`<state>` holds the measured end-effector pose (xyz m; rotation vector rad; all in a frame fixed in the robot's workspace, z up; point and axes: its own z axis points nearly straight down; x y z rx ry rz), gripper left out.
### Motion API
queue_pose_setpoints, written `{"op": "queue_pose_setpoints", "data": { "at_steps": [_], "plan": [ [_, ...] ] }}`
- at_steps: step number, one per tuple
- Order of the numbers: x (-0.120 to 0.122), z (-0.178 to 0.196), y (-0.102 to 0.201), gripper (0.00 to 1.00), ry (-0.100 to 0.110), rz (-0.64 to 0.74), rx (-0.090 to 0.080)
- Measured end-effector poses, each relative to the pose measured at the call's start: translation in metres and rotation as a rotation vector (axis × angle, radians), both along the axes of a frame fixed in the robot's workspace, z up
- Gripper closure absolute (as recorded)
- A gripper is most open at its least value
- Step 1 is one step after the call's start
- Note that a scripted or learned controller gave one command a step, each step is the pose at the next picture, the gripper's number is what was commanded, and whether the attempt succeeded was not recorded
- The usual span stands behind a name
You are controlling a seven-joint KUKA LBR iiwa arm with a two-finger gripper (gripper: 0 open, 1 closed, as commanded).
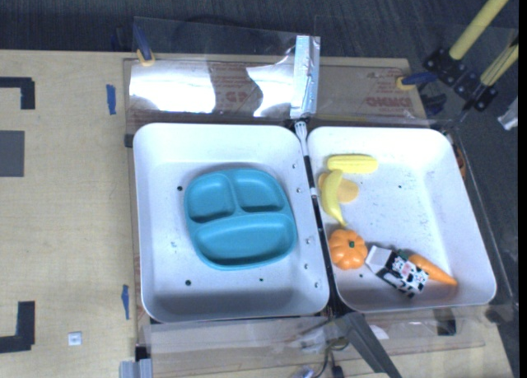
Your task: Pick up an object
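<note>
Jaws cannot be told. Smooth plastic toys crowd the right bin's (428, 162) left and near edge: yellow banana (333, 193), corn (352, 164), round pumpkin (347, 249), tapered carrot (435, 271); blue divided plate (239, 217) fills the left bin (156, 203)

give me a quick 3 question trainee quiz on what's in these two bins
1. True or false: the blue plastic divided plate lies in the left white bin.
2. Which object touches the small orange toy pumpkin? A) the yellow toy corn cob B) the yellow toy banana C) the black-and-white toy block
3. Fill in: the orange toy carrot lies in the right white bin, near its ____ right corner.

Key: 1 true; 2 C; 3 bottom
</note>
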<state>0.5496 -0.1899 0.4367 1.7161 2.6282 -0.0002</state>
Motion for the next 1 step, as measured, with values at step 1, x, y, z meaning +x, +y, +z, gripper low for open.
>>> {"op": "queue_pose_setpoints", "data": {
  "at_steps": [1],
  "plan": [
    [-0.0036,-0.0189,-0.0040,1.00,0.003,-0.097,0.002]
  ]
}}
